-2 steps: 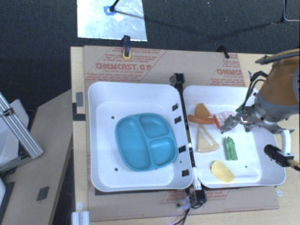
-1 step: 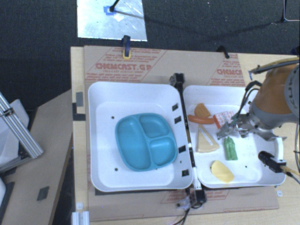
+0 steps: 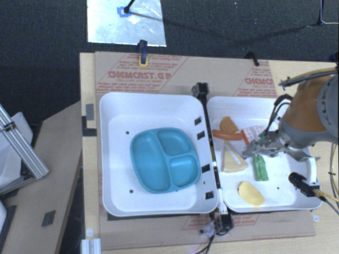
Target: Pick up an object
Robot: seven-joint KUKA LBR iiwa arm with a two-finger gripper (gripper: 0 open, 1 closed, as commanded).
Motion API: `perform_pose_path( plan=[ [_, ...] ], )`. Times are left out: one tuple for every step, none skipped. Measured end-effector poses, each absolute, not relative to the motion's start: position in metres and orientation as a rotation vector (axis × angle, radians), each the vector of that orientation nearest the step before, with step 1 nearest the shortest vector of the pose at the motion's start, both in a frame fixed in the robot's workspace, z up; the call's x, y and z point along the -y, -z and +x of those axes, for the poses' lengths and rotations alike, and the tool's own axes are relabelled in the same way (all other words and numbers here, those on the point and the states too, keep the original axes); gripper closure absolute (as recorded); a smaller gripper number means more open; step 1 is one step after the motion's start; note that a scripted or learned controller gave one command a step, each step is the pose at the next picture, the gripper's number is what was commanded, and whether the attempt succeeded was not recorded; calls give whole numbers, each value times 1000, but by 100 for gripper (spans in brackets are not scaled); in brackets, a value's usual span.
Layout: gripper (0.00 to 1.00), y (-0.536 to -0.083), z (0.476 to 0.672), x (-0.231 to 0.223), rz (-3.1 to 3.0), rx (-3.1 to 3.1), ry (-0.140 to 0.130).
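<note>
Gripper (image 3: 254,151) low in the right bin (image 3: 280,194), among toy food pieces.

The gripper sits just above the green piece (image 3: 260,168) and beside the pale wedge (image 3: 233,159); whether it is released or clenched cannot be told. An orange sausage-like piece (image 3: 226,135) and a tan slice (image 3: 229,124) lie toward the bin's far side, and a yellow lemon-like piece (image 3: 251,193) lies near its front edge. The left bin (image 3: 122,194) on the table (image 3: 159,70) holds a blue divided plate (image 3: 165,159).
</note>
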State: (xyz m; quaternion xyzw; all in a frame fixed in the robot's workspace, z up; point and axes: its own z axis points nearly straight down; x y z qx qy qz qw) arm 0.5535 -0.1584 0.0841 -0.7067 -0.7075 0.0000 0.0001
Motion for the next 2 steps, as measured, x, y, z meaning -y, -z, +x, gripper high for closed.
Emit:
perform_pose_path(
  plan=[
    [100, -95, 554, 159, -2221, 2225, 2],
    [100, -158, 562, 162, -2222, 2231, 6]
  ],
)
